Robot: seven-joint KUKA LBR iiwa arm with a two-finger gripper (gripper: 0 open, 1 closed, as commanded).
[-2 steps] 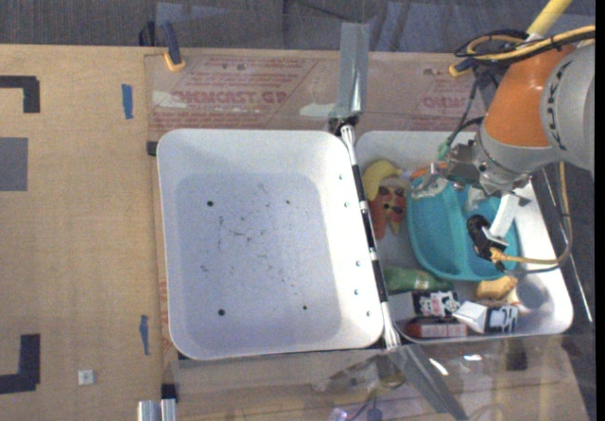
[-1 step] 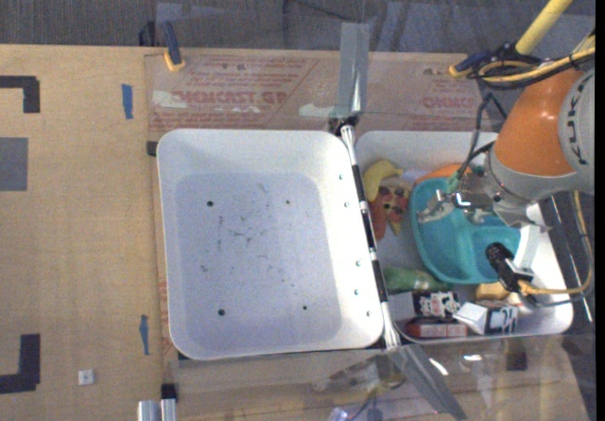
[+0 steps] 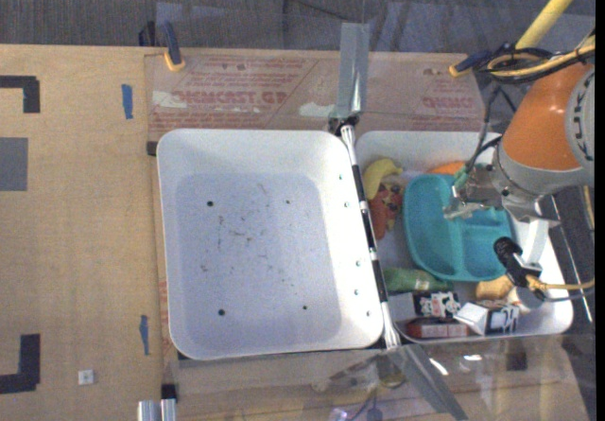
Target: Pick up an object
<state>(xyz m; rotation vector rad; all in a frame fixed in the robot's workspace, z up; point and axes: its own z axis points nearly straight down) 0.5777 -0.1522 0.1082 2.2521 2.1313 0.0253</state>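
Two shallow white bins sit side by side on a cardboard-covered bench; the left bin [image 3: 255, 239] holds only specks and small dark dots, while the right bin [image 3: 558, 315] is crowded with objects. The largest is a teal dish [image 3: 444, 244], its long axis running from the bin's far edge toward the near edge, tilted slightly to the right; the arm [image 3: 553, 131], grey with an orange band, reaches in from the right and covers the dish's upper right part. The gripper [image 3: 470, 200] hangs over that dish, and its opening cannot be judged from this angle. A yellow banana [image 3: 380, 173] curves along the bin's left wall above a red-orange item [image 3: 385, 211] too blurred to identify; a green object [image 3: 411, 279] lies below the dish; small boxes [image 3: 463, 310] with black-and-white printing line the near edge, their lettering unreadable. Faded red print on the cardboard [image 3: 227, 97] behind the bins cannot be read with certainty.
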